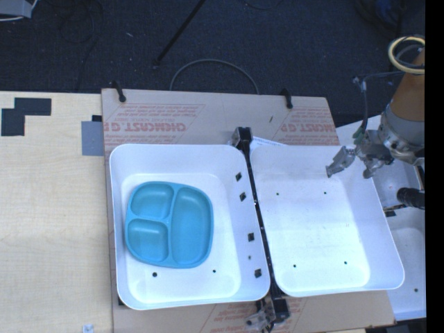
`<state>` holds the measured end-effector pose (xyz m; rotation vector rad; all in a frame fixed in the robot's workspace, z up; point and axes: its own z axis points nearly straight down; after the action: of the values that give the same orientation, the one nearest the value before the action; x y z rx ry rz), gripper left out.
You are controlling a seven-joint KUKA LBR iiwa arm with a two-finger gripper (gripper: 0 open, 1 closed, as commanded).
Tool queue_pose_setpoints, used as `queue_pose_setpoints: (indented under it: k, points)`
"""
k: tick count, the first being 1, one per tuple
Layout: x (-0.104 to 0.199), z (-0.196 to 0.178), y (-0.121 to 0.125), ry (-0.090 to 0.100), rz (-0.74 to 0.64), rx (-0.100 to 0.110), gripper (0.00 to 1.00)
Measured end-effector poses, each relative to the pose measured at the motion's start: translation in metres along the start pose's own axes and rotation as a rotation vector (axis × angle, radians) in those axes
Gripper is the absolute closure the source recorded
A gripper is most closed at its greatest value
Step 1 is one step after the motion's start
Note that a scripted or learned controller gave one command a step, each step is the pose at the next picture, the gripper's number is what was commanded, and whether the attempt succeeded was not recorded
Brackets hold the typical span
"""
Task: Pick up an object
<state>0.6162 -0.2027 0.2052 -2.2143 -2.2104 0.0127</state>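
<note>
A light blue divided plate [168, 224] with three compartments lies flat in the left white bin [132, 159]. My gripper [354, 164] hangs over the far right corner of the right white bin [326, 283], well away from the plate. Its two grey fingers [339, 162] are spread apart with nothing between them. The arm's orange band and grey wrist rise above it at the frame's right edge.
A black clamp strip [251, 220] runs down the seam between the two bins. Both bins rest on a cardboard sheet [173, 120] on the pale wooden bench [48, 220]. Cables lie on the dark floor behind.
</note>
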Motion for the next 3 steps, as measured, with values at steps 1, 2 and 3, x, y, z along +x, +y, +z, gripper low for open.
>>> queue_pose_setpoints:
  k: [1, 2, 3]
  points:
    - [0.000, -0.008, 0.003, -0.003, -0.002, -0.014, 0.00]
    - [0.007, 0.041, -0.005, -0.001, -0.003, -0.008, 0.00]
    - [0.011, 0.103, -0.010, -0.001, -0.001, -0.008, 0.00]
